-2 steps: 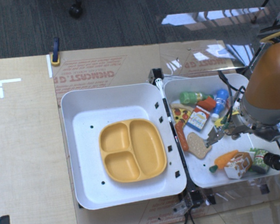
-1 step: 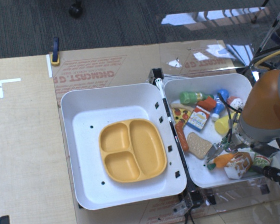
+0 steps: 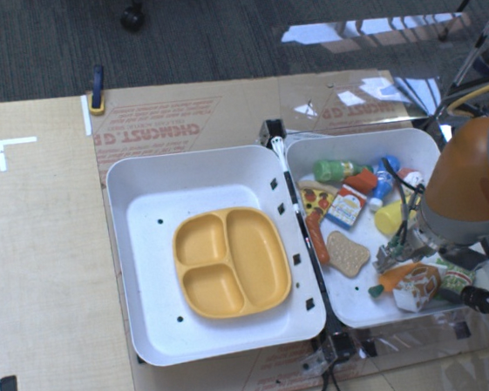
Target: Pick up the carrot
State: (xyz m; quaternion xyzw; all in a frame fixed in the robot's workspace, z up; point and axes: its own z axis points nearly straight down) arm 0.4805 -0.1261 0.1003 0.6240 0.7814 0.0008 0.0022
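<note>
Currently the gripper (image 3: 390, 257) hangs at lower right over the carrot (image 3: 400, 275); finger state cannot be told. Crowding white packet (image 3: 416, 290) risks a mis-grab.

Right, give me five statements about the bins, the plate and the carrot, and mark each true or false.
1. The yellow divided plate sits in the left bin. True.
2. The carrot lies on the plate. False: it lies in the right bin, near its front right corner.
3. The gripper is over the right bin, close above the carrot. True.
4. The slice of bread is in the left bin. False: it is in the right bin, left of the carrot.
5. The plate's compartments hold toy food. False: all three are bare.
</note>
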